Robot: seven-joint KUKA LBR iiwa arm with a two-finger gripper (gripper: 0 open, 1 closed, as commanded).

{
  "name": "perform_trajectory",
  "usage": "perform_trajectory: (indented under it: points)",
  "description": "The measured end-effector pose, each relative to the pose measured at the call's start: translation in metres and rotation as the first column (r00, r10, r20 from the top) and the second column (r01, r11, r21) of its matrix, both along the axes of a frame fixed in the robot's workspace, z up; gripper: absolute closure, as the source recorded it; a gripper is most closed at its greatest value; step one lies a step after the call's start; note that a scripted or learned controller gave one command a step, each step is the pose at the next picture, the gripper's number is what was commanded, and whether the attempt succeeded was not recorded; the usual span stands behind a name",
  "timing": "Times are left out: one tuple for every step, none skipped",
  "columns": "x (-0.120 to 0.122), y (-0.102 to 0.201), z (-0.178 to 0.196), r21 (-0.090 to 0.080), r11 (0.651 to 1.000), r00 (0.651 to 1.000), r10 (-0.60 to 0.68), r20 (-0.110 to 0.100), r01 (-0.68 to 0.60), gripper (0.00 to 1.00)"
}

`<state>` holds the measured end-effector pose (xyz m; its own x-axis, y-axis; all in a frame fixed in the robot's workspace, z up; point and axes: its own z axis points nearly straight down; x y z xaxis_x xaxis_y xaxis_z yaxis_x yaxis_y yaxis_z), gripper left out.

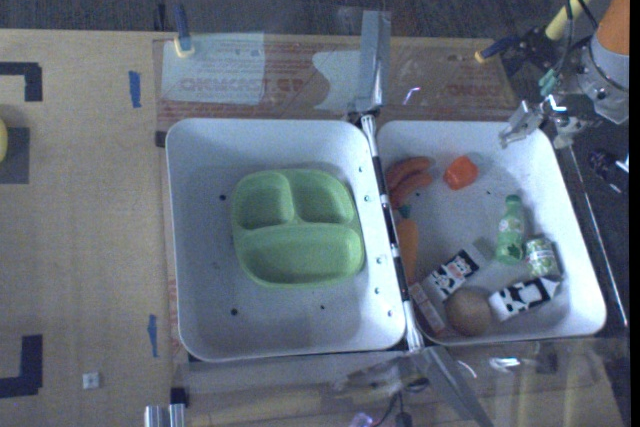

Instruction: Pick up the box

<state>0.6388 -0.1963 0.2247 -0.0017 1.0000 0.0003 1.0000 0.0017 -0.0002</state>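
Observation:
Two small cow-patterned boxes lie in the right bin [578,245]. One box [456,271] lies tilted near the bin's front left. The other box [526,296] lies by the front right, next to a brown round item [467,311]. My gripper [533,133] hangs over the bin's far right corner, well away from both boxes. It is open, with nothing between its fingers. The grey arm [612,55] comes in from the upper right.
The right bin also holds two red sausages [410,174], an orange piece [460,172], a carrot [407,247], a green bottle [511,228] and a small can [541,257]. A green divided plate [297,226] lies in the left bin [195,215].

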Motion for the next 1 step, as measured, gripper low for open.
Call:
perform_trajectory:
  points:
    - [-0.0597,0.0698,-0.0784,0.000,0.993,0.993,-0.122,-0.001,0.122,0.00]
